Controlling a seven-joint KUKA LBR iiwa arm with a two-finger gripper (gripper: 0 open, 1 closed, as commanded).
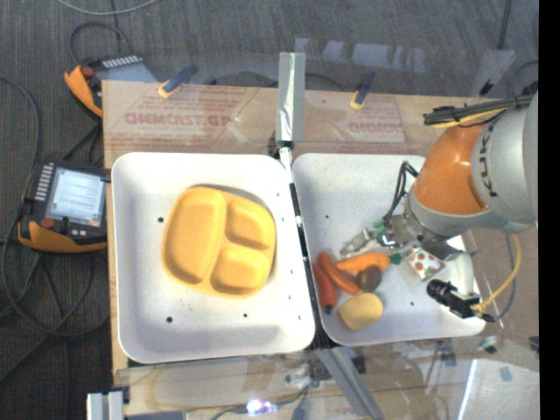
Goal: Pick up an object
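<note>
I see the arm (490,169) reaching in from the right, its grey body and orange band bent down over the right bin (350,178). The wrist points toward the bin's middle, and the hand (378,234) sits low at the floor of that bin, just above a cluster of food items. I cannot tell whether the hand is apart or together; the metal parts there are too small and cluttered to read.

Just below the hand lies an orange carrot (366,260), touching a small dark brown piece (370,277). A second, redder carrot (325,278) lies to their left, and a pale yellow potato (360,310) rests beneath them. A white box with coloured spots (425,263) sits just beside the wrist.

In the left bin (140,322) a yellow divided tray (220,240) lies flat on the worktop's other side.
</note>
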